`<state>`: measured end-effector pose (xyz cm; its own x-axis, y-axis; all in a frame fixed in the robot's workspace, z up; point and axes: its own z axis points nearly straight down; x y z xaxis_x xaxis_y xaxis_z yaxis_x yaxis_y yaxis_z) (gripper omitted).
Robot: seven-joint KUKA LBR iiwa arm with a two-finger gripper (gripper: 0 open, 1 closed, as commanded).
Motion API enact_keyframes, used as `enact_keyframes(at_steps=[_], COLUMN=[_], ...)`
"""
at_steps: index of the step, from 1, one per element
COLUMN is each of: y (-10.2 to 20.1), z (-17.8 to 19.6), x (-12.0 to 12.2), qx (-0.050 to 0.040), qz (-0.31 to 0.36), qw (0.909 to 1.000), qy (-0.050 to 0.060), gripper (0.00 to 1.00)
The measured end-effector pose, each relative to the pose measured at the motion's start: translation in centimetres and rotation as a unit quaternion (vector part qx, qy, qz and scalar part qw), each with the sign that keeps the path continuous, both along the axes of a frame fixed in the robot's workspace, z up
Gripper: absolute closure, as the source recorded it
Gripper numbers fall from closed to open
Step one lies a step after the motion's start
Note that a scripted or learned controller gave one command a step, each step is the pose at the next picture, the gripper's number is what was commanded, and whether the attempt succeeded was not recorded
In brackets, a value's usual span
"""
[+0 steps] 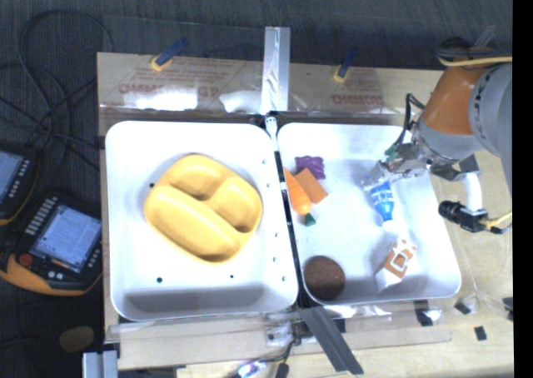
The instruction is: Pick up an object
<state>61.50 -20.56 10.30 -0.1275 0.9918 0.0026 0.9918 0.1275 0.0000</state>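
My gripper [390, 164] hangs over the right bin [416, 139], near its upper right part, on the grey arm with the orange band [450, 106]. Just below it lies a blue and white tube [382, 200]; its upper end sits right at the gripper's tip. Left of the tube lie a purple grape-like toy [310, 165] and an orange carrot-like toy [303, 191] with a green end. A brown ball [324, 275] rests at the bin's front left. A small white and orange bottle [397, 261] lies at the front right.
The left bin [133, 276] holds a large yellow bread-shaped object [202, 206]. A ridge between the bins [284, 210] separates them. A black fitting [456, 212] sticks out beside the right bin's right rim. Handheld controllers [50, 235] and cables lie left of the bench.
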Motion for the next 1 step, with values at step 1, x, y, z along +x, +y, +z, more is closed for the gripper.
enact_keyframes(at_steps=[1], y=[4.15], z=[10.57], x=[-2.04], qx=[-0.0017], qz=[-0.023], qw=[0.9997], qy=[0.0], gripper=[1.0])
